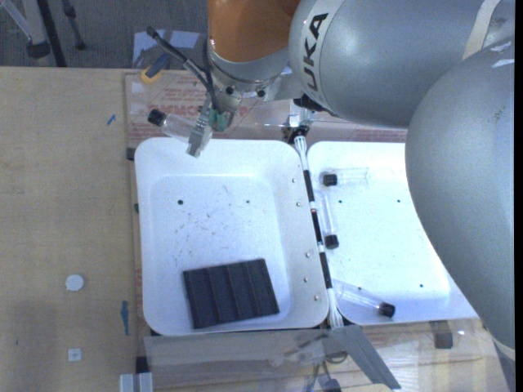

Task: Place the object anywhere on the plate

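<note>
The grey arm (pixel 392 47) reached over the left bin (pixel 155 219). The dark ribbed plate (pixel 231 292) lay bare, well below the gripper (pixel 197 144) at the bin's near end, so the placing looked undone. I could not tell whether the gripper was wide, narrow or holding. A clear tube (pixel 167 122) with a black cap sat just beside it on its left, over the bin's far rim.

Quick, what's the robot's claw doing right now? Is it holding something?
Claw: closed on a clear plastic tube with a black cap, held above the back rim of the left white bin.
</note>
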`<state>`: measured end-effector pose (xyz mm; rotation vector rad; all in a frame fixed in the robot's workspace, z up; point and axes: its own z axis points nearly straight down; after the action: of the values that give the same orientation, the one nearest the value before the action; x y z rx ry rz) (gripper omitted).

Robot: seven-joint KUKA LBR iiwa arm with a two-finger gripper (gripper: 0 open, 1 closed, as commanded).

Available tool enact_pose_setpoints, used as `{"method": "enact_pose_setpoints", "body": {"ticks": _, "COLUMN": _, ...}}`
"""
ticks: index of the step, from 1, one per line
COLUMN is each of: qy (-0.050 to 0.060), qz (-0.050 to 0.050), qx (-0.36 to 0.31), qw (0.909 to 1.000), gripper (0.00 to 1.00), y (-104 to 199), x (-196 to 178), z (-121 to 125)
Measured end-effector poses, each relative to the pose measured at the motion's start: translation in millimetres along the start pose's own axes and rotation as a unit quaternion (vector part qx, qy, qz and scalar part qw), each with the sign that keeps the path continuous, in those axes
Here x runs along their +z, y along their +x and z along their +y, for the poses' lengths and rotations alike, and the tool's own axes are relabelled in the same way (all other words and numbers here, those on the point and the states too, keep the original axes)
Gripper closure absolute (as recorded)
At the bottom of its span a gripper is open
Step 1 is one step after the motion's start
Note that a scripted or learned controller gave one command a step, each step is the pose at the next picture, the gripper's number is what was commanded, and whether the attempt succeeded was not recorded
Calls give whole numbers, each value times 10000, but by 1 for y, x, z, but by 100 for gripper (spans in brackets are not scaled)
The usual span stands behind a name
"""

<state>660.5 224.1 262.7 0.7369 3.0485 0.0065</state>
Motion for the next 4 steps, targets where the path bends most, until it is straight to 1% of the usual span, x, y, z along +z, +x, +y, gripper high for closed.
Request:
{"method": "enact_pose_setpoints", "body": {"ticks": 1, "qy": 0, "qz": -3, "qx": -555, "qw": 9985, "gripper": 100, "y": 4, "x": -37, "z": 0}}
{"method": "enact_pose_setpoints", "body": {"ticks": 2, "qy": 22, "qz": 20, "qx": 423, "qw": 9991, "gripper": 100, "y": 6, "x": 77, "z": -4}}
{"method": "enact_pose_setpoints", "body": {"ticks": 3, "qy": 8, "qz": 6, "qx": 338, "qw": 9994, "gripper": 100, "y": 1, "x": -33, "z": -1}}
{"method": "enact_pose_setpoints", "body": {"ticks": 4, "qy": 25, "qz": 21, "qx": 869, "qw": 9962, "gripper": 100, "y": 2, "x": 19, "z": -1}}
